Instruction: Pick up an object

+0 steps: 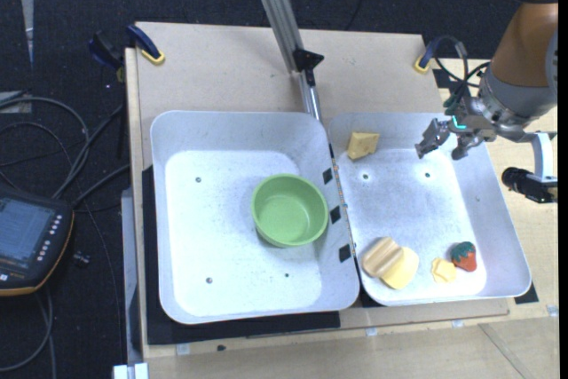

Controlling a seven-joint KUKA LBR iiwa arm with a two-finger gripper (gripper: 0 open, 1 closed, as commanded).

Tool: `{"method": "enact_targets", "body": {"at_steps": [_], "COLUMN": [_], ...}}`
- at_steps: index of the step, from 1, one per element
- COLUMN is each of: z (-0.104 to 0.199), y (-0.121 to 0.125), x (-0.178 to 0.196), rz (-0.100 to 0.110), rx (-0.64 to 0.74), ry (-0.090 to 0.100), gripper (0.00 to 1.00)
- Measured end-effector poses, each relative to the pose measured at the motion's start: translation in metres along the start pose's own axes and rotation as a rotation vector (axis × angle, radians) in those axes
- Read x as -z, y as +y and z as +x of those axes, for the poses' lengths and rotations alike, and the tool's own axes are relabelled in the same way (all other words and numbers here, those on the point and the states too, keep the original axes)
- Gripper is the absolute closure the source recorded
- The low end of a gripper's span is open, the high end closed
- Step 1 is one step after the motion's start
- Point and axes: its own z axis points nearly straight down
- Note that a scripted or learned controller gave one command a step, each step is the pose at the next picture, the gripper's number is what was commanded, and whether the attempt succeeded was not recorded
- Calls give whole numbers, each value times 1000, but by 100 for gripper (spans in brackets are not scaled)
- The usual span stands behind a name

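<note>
Bowl (289, 209), green, sits in the left bin (177, 155), well left of and below the pincer (446, 140). Yellow wedge (362, 145) lies just left of it. Pincer hovers over the right bin (497, 217), fingers spread, holding nothing. Yellow pieces (390, 262) and strawberry (464, 256) lie below it.

A bowl (289, 210) sits in the left bin (177, 191); the right bin (493, 217) beside it holds small pieces.
</note>
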Motion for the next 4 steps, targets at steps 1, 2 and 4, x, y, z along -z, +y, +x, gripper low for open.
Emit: {"method": "enact_targets", "body": {"at_steps": [1, 2, 4], "z": [0, 8, 8], "y": [0, -7, -6], "x": [0, -56, -92], "rz": [0, 4, -1], "rx": [0, 1, 0], "ry": [0, 1, 0], "gripper": [0, 0, 100]}}
